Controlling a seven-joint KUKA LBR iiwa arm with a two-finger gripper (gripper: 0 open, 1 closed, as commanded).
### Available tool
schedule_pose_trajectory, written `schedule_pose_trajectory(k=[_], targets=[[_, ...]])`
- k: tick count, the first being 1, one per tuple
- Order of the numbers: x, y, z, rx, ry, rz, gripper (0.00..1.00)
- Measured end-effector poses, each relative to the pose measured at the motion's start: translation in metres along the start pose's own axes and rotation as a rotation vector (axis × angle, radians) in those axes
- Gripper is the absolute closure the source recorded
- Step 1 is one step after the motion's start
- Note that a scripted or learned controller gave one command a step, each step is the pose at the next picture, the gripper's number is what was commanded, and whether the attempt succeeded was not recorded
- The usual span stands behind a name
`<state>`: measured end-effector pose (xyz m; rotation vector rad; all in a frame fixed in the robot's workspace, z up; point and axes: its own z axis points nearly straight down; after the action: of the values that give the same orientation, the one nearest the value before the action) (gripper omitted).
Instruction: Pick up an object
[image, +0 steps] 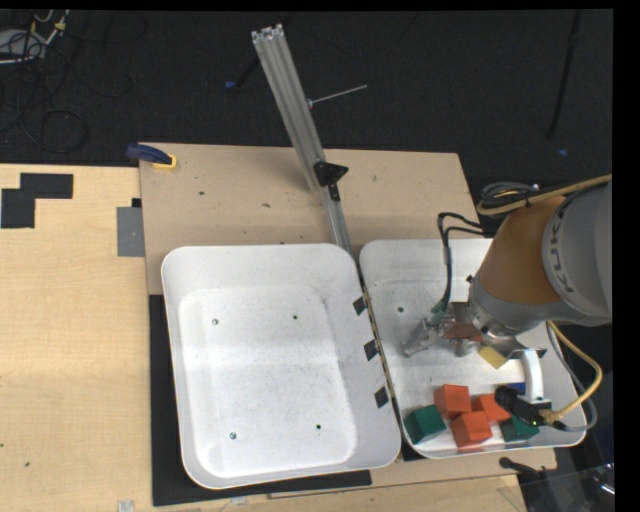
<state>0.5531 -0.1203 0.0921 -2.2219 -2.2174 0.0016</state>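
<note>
A cluster of small blocks sits in the near corner of the right shallow white plastic bin (400, 270): orange-red cubes (470, 412), a dark green block (425, 423) at their left and another green piece (519, 431) at their right. Just above them, the grey metal jaws (425, 337) reach low over the bin floor; whether they are parted I cannot tell. The left white bin (200, 270) lies alongside on the pale wooden surface (250, 195).
</note>
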Motion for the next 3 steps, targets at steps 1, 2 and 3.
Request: schedule_pose_trajectory(k=[1, 2, 3], targets=[[-0.002, -0.001, -0.01, 0.001, 0.002, 0.008, 1.0], [-0.01, 0.006, -0.065, -0.004, -0.002, 0.003, 1.0], [-0.012, 0.007, -0.118, -0.005, -0.002, -0.002, 1.0]])
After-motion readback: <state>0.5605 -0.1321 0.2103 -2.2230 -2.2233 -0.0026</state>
